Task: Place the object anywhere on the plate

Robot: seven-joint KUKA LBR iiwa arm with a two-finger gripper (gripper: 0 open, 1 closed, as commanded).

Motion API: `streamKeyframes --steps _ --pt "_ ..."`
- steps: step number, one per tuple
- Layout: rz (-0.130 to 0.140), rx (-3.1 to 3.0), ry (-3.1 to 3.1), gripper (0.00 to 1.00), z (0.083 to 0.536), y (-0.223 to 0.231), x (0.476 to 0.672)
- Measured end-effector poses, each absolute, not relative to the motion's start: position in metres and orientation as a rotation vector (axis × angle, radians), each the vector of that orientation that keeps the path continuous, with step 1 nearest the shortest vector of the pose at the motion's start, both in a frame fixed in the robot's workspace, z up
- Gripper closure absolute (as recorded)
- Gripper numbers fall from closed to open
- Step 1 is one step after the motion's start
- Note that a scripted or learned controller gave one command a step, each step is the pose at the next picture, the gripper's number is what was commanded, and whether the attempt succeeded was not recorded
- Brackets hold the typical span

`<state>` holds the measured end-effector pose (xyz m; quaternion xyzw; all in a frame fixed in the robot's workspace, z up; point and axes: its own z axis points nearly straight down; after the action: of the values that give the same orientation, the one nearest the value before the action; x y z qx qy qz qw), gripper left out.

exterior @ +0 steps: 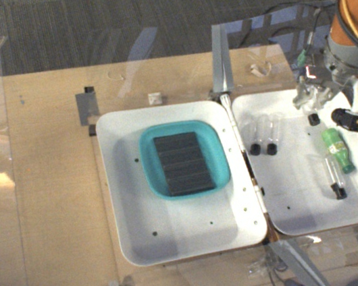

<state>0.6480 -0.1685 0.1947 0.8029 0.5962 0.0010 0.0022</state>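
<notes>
A green bottle (337, 150) lies on its side in the right bin (301, 213), near that bin's right wall, its bright body the one patch of strong colour among the clear things around it. Its long axis runs roughly up and down the frame, tilted slightly, with a dark cap (313, 119) a little above its upper end; whether that cap belongs to it is hard to tell. Just below it lies a clear tube (335, 178) with a dark tip, and two clear vials (263, 139) with black caps lie near the bin's left wall. In the left bin (136, 228) sits the teal plate (151, 171), carrying a dark ribbed slab (183, 163). The end effector (317, 90) hangs over the right bin's upper right corner, above the bottle and apart from it; its metal fingers are a blur, so their opening cannot be judged. The arm (356, 18) is cut off by the frame's right edge. The counter (48, 217) lies under reflective clear sheeting.
</notes>
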Motion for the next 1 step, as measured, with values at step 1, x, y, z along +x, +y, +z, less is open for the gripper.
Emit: streamKeyframes --steps 1 --pt "0.005 2.421 1.997 1.00 0.1720 -0.1071 0.6380"
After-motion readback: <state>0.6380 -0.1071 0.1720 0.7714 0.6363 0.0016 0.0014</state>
